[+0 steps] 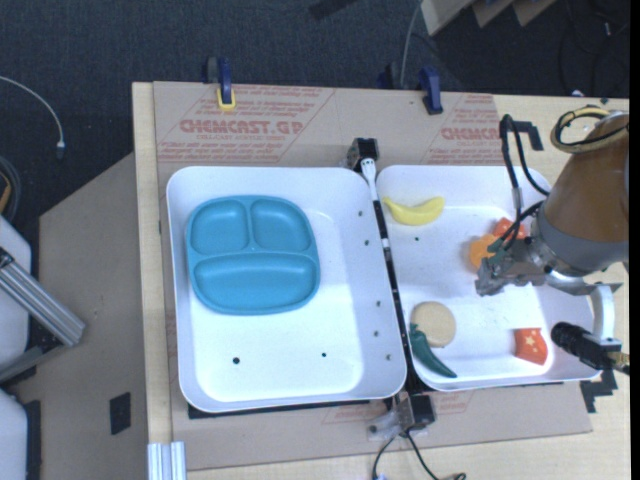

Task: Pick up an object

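Beside tool (497, 273), touching: orange object (483, 247).

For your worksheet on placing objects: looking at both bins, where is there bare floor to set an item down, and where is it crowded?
Left bin: bare right of and below the blue divided plate. Right bin: a bare patch between the banana and the round cookie. Crowded around the gripper, beside the orange item.
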Controlling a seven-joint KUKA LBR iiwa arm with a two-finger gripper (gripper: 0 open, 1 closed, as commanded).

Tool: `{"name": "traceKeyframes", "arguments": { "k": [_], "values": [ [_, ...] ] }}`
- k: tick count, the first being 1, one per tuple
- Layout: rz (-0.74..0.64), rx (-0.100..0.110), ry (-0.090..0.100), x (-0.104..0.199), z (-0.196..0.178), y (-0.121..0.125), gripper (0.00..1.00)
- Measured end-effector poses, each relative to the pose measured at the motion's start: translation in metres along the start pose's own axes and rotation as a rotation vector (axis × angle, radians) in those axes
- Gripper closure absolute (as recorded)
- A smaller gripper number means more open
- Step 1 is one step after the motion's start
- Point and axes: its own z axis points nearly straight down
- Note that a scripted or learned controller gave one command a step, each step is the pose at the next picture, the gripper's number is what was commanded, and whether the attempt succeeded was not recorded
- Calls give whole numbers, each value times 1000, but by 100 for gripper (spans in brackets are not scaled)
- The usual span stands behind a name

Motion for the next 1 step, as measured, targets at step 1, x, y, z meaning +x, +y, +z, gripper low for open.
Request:
{"name": "traceKeyframes", "arguments": {
  "k": [1],
  "values": [
    [0, -2, -1, -7, -62, 0, 100]
  ]
}}
